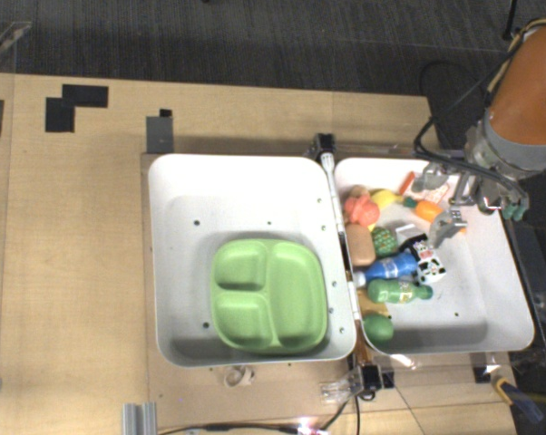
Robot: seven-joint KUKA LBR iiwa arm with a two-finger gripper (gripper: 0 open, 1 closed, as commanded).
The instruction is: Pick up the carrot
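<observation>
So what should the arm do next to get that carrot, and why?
Probably ease the gripper a little toward the view's left and down. It hangs in the right bin with the carrot beside its fingers, not between them, and other toys crowd close beyond.

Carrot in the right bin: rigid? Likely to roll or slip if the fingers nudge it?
The carrot looks like a small moulded toy, so probably rigid and light. Its tapered, rounded shape suggests it may roll or pivot if pushed off-centre. The surface looks smooth, so slipping is plausible. It lies near the right bin's back wall, close beside the gripper, apart from the toy pile.
</observation>
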